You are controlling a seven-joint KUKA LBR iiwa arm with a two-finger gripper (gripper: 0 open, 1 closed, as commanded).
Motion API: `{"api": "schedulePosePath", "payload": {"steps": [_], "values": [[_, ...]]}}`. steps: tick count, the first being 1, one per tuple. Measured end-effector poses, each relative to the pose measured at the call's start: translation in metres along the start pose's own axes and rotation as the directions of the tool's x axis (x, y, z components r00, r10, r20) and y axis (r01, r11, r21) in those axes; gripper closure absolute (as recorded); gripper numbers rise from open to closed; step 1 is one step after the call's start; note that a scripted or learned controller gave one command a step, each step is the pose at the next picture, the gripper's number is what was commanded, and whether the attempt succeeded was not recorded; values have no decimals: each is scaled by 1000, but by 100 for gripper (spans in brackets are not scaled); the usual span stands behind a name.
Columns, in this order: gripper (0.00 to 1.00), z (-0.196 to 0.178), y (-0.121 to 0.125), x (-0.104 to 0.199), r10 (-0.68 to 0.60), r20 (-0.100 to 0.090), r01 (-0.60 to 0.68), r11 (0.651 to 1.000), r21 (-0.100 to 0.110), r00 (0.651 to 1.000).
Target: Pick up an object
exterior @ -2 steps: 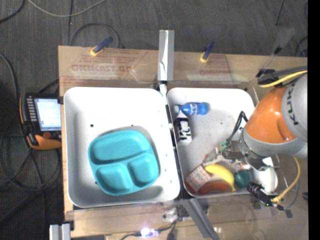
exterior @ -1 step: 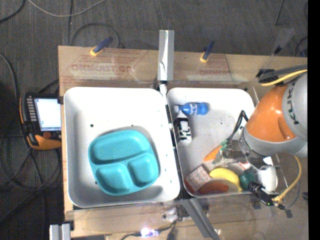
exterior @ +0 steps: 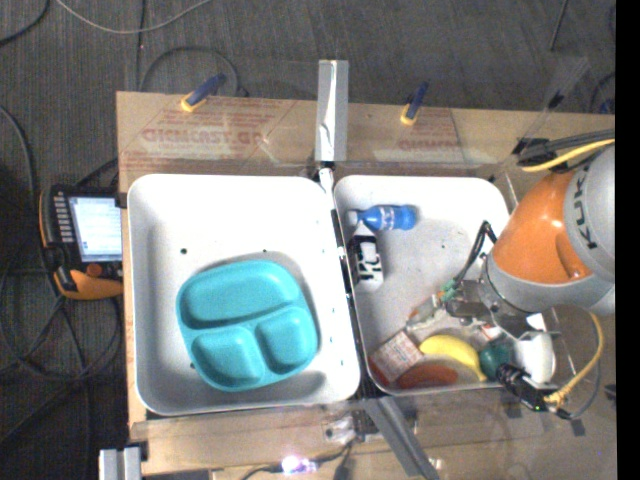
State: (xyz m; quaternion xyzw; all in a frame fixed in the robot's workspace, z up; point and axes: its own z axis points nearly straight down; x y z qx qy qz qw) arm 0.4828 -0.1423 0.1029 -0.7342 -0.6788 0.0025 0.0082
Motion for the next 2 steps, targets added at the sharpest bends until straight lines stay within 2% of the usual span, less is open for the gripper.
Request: {"api": "schedulePosePath", "payload": {"steps": [1,2], "values": [[0,12,83,-20,101,5,-100,995,-30,995],[0,12,83,-20,101,6,-100,995,-30,995]]}}
